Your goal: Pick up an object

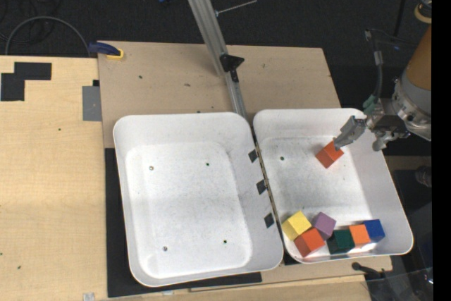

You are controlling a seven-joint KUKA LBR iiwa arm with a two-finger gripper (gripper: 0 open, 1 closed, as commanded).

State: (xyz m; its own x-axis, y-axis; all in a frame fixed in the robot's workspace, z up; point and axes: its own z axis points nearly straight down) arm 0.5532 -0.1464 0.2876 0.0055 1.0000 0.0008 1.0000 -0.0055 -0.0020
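A red-orange block [328, 154] lies tilted on the floor of the right bin [310, 111], in its far right part. My gripper [361, 139] hangs over the bin's right side, just right of that block. Its fingers stand apart, so it is open. The left finger [349, 130] slants down to the block's upper right corner and seems to touch it. The block is beside that finger, not between the two. Nothing sits between the fingers.
Several blocks crowd the right bin's near corner: yellow [297, 223], red [309, 241], purple [324, 223], green [341, 241], orange [360, 233], blue [374, 229]. The left bin [176, 116] sits alongside. An aluminium bar [208, 17] slants from the back toward the bins' shared edge.
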